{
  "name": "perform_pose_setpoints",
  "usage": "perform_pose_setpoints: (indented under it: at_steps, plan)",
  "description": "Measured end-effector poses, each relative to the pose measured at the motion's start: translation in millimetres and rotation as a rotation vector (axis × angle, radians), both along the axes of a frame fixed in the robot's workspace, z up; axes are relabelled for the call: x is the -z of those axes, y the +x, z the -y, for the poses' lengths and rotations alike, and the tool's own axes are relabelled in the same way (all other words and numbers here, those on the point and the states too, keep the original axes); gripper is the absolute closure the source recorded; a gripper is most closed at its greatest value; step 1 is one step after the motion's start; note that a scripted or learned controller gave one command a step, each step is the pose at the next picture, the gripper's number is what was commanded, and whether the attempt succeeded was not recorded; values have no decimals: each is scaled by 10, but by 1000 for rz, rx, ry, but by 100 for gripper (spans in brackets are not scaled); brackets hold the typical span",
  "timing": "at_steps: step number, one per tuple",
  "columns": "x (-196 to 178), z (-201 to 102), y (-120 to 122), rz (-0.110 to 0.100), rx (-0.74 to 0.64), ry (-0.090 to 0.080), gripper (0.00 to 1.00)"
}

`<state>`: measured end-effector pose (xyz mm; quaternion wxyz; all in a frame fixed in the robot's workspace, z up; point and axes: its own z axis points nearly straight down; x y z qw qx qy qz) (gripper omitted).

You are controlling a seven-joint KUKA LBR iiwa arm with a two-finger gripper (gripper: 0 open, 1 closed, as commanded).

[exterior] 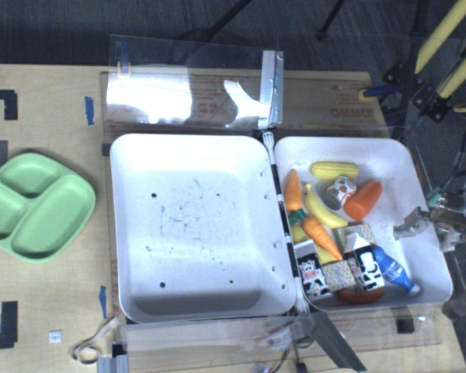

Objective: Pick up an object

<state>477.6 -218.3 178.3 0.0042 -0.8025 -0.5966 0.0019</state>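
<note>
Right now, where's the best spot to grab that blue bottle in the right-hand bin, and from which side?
Grip the blue bottle across its middle, coming straight down from above. It lies flat on its side near the right bin's front corner, angled, with its right side facing bare bin floor. The checkered box presses against its left, so set the fingers across the narrow width, probably clear of that box.

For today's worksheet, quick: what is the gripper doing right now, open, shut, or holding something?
Gripper: at the right bin's right rim; open or shut cannot be told, and nothing is seen held in it.
</note>
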Motion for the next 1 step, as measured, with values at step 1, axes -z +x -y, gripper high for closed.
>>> perform_pose_setpoints:
  at_steps: [1]
  plan:
    - [-16, -57, 302, 0, 462, -7, 0]
